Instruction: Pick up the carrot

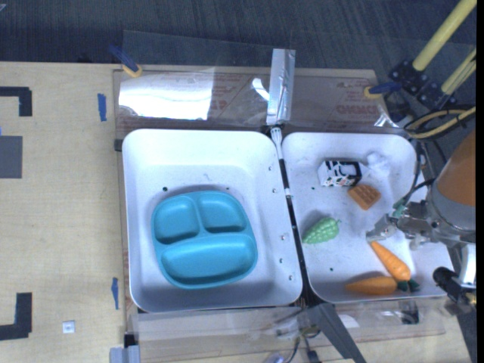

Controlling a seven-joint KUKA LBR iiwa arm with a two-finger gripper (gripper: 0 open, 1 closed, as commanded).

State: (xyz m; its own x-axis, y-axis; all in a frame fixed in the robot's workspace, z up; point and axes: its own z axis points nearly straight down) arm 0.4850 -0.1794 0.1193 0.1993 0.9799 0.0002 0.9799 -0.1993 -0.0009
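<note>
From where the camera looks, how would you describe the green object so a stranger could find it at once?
Look at the right white bin, beside the one holding the blue tray. Near its left wall lies the green object, small, rounded and bumpy. It is the only green thing there; the two carrots nearby are orange.

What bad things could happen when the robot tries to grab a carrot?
1. Two carrots, one tilted and one lying flat, almost meet near the right bin's front corner, so the gripper might bump or grab the wrong one.
2. Both lie close to the bin wall, which could block a finger.
</note>
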